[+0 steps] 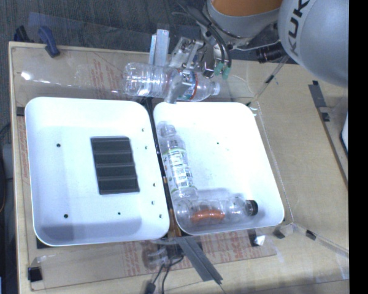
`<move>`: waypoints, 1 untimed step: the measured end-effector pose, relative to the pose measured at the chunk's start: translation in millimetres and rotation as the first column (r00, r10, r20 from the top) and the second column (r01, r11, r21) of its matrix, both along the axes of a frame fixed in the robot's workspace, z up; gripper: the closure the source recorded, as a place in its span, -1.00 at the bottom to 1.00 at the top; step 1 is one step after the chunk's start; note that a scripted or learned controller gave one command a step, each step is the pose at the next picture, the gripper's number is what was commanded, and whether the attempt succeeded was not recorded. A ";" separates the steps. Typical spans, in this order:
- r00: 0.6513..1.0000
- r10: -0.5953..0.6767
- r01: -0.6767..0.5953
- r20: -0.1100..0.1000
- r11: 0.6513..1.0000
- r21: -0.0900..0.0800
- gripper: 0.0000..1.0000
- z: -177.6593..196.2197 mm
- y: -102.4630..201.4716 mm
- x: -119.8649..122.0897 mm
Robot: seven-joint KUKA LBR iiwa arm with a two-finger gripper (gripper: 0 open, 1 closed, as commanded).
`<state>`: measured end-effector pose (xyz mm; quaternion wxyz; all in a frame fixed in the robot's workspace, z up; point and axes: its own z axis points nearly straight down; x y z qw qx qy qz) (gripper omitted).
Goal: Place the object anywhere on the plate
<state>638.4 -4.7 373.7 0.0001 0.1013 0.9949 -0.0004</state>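
A clear plastic bottle (146, 81) hangs on its side above the far rim where the two bins meet, its neck end pointing right. My gripper (172, 66) reaches down from the top of the camera view and is shut on the bottle's middle, one finger on each side. The plate (115, 165), a black ridged rectangle, lies flat in the middle of the left bin (49, 182), well forward and left of the held bottle.
The right bin (233, 146) holds two more clear bottles: one (175, 161) along its left wall, another with a black cap (216, 210) along its front wall. A blue clamp (49, 41) sits at the bench's back left corner.
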 end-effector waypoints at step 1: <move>0.992 0.126 -0.126 -0.002 0.992 0.000 1.00 -8.6 8.1 2.8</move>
